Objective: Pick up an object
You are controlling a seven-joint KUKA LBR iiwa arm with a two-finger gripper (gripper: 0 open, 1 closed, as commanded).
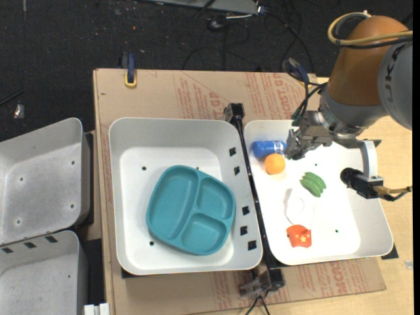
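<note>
The right bin (374, 241) holds an orange ball (275, 165), a blue cylinder (266, 148) lying on its side, a green ridged piece (314, 183), a white piece (296, 207) and a red pepper-like piece (298, 236). My gripper (295, 149) hangs over the bin's back left part, just right of the blue cylinder and above the orange ball. Its dark fingers point down and to the left. Nothing shows between them.
The left bin (131, 136) carries a teal divided tray (191, 209). A black divider (246, 176) runs between the bins. Two white lids (39, 176) lie off the bench at the left. The arm's wrist (361, 77) looms over the right bin's back edge.
</note>
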